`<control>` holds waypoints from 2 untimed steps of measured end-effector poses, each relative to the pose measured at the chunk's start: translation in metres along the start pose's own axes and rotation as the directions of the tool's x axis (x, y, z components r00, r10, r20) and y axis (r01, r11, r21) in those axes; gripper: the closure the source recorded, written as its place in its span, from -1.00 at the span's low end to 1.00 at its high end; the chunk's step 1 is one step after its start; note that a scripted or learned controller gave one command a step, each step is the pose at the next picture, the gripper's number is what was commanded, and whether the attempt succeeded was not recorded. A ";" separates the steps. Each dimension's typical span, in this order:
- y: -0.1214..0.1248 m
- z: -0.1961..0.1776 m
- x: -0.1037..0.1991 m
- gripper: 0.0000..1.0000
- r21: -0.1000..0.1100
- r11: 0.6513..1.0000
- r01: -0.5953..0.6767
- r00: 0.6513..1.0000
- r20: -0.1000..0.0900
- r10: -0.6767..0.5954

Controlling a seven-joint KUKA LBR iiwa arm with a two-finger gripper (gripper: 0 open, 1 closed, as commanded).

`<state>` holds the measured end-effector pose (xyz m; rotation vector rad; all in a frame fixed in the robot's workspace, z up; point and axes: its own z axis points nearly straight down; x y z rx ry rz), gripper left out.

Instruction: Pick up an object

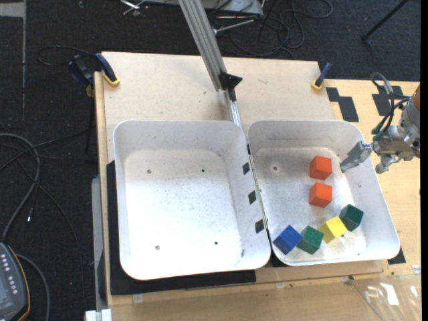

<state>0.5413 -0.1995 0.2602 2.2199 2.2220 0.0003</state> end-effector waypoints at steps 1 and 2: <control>-0.020 0.144 0.024 -1.00 0.007 1.000 -0.001 1.000 -0.003 0.001; 0.017 0.163 0.049 -1.00 -0.006 1.000 0.004 1.000 0.003 -0.004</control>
